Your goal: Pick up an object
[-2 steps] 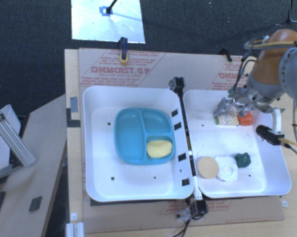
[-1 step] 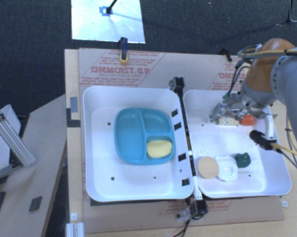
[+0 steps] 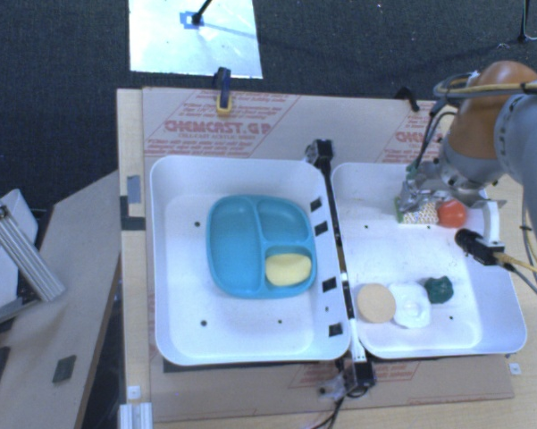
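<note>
From above, the gripper (image 3: 417, 197) sits low in the right bin (image 3: 500, 329), over a patterned item (image 3: 418, 214) beside an orange-red object (image 3: 452, 213); whether it grips cannot be told. A blue tray (image 3: 241, 248) holds a yellow piece (image 3: 288, 269).

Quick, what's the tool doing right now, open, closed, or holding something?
Tool: cannot be told. It sits low at the far side of the right bin, beside the orange-red object.
</note>
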Available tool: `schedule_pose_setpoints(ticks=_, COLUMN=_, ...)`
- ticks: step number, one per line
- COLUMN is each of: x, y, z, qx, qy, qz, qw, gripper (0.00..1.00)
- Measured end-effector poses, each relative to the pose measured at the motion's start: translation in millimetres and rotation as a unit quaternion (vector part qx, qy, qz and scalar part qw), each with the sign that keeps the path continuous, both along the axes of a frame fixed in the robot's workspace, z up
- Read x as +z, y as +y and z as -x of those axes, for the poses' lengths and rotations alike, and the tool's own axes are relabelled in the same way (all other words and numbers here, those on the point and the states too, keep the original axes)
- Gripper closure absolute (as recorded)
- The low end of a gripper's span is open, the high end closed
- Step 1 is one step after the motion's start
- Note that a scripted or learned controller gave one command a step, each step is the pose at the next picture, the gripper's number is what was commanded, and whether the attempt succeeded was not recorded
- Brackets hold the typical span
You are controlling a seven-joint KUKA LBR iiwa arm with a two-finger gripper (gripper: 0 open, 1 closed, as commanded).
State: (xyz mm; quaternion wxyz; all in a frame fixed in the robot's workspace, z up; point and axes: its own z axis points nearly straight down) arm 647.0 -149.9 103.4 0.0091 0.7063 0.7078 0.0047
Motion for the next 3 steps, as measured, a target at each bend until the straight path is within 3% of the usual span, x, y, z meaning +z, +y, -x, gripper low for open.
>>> schedule_pose_setpoints(ticks=1, x=50.4, y=-6.0, z=-9.3, qx=0.001, qy=0.007, qz=-0.0023, qw=1.0, gripper=1.0)
schedule_pose_setpoints(ticks=2, x=105.0, y=-6.2, z=-10.9, qx=0.001, qy=0.006, qz=-0.0022, qw=1.0, gripper=1.0)
schedule_pose_setpoints(ticks=3, x=117.0, y=37.5, z=6.4, qx=0.003, qy=0.009, qz=-0.0034, qw=1.0, gripper=1.0)
